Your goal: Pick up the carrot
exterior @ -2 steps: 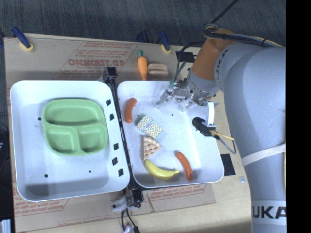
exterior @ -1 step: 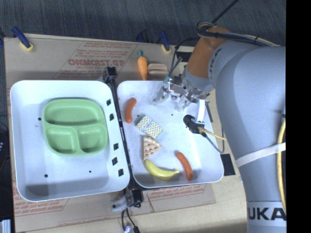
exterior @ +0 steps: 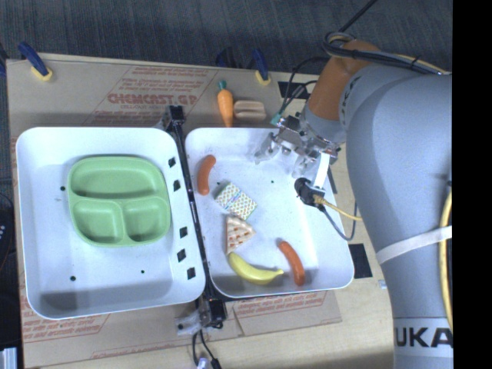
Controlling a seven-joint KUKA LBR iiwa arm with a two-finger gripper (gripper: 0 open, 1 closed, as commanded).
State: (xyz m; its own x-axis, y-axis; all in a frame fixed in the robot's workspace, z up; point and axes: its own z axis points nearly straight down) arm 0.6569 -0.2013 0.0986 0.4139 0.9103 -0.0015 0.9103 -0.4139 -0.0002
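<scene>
The carrot [exterior: 224, 106], orange with a green top, lies on the cardboard just beyond the far rim of the right bin [exterior: 338, 260], outside both bins. My gripper [exterior: 285, 152] hangs over the far part of the right bin, to the right of the carrot and a little nearer the camera. Its fingers [exterior: 264, 151] are spread apart, so it is open with nothing between them. The grey arm reaches in from the right.
A beige block [exterior: 249, 111] lies right beside the carrot. The right bin holds two sausages [exterior: 204, 174] [exterior: 291, 261], a banana [exterior: 254, 270], a toast wedge [exterior: 237, 234] and a checkered cracker [exterior: 235, 201]. A green divided tray [exterior: 119, 198] sits in the left bin [exterior: 38, 283].
</scene>
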